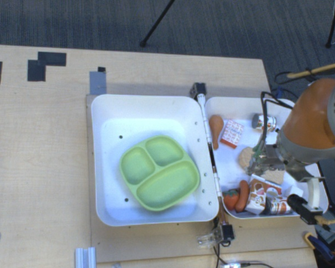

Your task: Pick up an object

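So from my remote seat I've got the overhead view of the bench, two white bins side by side. The left bin (100, 149) has a green divided plate (159, 172) sitting in it, three compartments, tilted a bit relative to the bin walls. Nothing on the plate itself.

The right bin (229, 108) is where all the clutter is. Near the top left of it there's an orange carrot-looking thing (216, 127), and just beside it a small red and white packet (231, 133). Further right, up by the rim, a little silvery can (264, 122). Down at the bottom edge I see a tomato-ish red piece (231, 199) touching a sausage (243, 195), and next to those a red and white carton (259, 196).

The arm comes in from the right, orange band and all, and the gripper (261, 163) is down in the right bin, right over a tan roundish object (246, 158) and a pale flat piece (274, 177). Honestly I can't tell what the claw is doing, the wrist blocks my view of it.
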You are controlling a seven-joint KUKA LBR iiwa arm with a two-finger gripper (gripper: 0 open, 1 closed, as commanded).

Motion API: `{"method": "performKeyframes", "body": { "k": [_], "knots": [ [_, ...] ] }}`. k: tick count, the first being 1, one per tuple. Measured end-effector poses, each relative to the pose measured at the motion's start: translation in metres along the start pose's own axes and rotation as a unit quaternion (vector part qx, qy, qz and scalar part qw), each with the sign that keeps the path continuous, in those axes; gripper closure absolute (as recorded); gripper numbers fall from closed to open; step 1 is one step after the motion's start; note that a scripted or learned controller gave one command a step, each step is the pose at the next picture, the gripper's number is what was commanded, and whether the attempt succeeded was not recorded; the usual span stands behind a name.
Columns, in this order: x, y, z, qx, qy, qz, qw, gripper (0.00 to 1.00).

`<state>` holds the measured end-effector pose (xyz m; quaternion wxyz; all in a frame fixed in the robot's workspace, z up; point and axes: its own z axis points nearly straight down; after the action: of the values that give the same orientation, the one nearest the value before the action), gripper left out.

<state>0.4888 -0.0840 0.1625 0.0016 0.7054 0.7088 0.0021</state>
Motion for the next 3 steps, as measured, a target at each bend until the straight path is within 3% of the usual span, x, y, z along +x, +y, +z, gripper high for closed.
{"method": "performKeyframes", "body": {
  "k": [1,2,3],
  "knots": [
    [0.011,0.028,-0.139,0.000,-0.001,0.000,1.0000,1.00],
    [-0.063,0.054,-0.018,0.003,-0.001,0.001,1.0000,1.00],
    [-0.034,0.088,-0.133,0.000,-0.001,0.000,1.0000,1.00]
  ]
}}
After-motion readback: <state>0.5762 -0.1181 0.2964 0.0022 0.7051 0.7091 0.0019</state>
